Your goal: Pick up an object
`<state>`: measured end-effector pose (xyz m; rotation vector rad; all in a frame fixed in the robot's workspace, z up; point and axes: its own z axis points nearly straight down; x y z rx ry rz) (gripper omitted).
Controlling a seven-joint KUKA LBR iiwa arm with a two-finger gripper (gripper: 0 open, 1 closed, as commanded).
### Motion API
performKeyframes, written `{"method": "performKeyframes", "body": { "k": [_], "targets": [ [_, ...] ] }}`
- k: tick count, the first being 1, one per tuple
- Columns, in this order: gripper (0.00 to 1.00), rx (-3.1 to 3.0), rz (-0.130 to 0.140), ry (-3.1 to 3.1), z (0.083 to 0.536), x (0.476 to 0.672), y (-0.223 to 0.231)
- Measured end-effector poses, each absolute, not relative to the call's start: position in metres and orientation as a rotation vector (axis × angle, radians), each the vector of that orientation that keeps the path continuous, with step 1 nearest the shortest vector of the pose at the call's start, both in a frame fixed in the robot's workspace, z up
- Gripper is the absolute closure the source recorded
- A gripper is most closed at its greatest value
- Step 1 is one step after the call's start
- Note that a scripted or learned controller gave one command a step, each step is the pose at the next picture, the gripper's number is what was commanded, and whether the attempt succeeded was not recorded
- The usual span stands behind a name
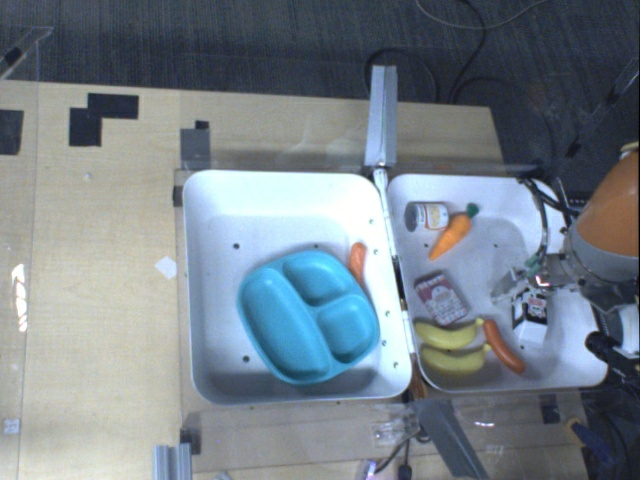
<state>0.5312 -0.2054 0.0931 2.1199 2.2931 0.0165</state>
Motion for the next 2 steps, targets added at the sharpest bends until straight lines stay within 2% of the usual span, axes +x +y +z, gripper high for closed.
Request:
{"method": "performKeyframes", "body": {
  "k": [1, 2],
  "targets": [
    [1.00, 2.113, 0.017, 2.286, 0.106, 0.533, -0.208],
    [1.00, 2.191, 0.005, 2.243, 0.228, 0.489, -0.166]
  ]
}}
